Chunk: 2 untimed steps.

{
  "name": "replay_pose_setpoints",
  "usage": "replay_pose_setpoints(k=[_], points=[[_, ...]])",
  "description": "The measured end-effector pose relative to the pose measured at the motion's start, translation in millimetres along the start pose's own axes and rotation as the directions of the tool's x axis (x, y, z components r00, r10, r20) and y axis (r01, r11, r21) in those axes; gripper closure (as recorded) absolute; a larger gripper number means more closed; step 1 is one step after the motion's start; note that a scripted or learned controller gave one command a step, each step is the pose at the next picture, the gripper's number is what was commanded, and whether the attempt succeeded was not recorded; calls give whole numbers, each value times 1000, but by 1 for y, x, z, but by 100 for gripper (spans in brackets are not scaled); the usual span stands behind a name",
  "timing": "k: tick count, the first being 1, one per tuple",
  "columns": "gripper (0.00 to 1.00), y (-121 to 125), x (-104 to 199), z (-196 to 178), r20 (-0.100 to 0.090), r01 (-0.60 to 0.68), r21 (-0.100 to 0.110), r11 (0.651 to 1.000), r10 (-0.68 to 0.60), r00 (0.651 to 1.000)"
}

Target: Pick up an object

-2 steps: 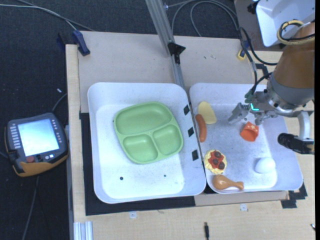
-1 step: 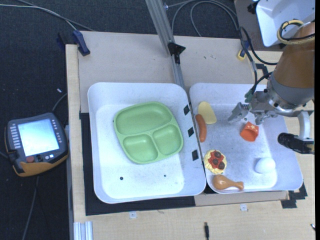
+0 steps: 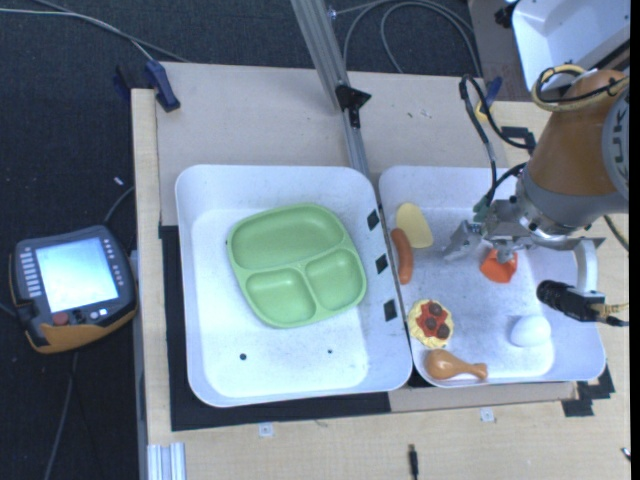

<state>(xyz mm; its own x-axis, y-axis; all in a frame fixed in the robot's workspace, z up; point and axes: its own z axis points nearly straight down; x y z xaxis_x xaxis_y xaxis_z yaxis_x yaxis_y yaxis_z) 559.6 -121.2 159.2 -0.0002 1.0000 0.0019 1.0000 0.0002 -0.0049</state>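
My gripper point(image 3: 487, 240) hangs over the middle of the right bin point(image 3: 440, 176), at the end of the grey arm with its orange band. An orange-red toy point(image 3: 498, 266) sits directly under it, touching or nearly touching its lower edge; whether it is gripped is unclear. Other toys lie in the same bin. A yellow piece point(image 3: 414, 225) and a red sausage point(image 3: 403, 254) are to the gripper's left. A small pizza point(image 3: 431, 321), a tan drumstick point(image 3: 455, 367) and a white egg point(image 3: 528, 331) rest along the front.
The left bin point(image 3: 200, 193) holds a green divided plate point(image 3: 297, 265). A slanted metal pole point(image 3: 325, 38) rises from the bench behind the bins. A black connector with cable point(image 3: 566, 301) hangs off the wrist above the egg. A teach pendant point(image 3: 70, 283) lies off the bench at left.
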Motion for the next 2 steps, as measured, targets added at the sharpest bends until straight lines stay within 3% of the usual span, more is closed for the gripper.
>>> replay_pose_setpoints(k=[2], points=[[0, 2, 3, 74, 0, 0, -4, 1000, 0, 1000]])
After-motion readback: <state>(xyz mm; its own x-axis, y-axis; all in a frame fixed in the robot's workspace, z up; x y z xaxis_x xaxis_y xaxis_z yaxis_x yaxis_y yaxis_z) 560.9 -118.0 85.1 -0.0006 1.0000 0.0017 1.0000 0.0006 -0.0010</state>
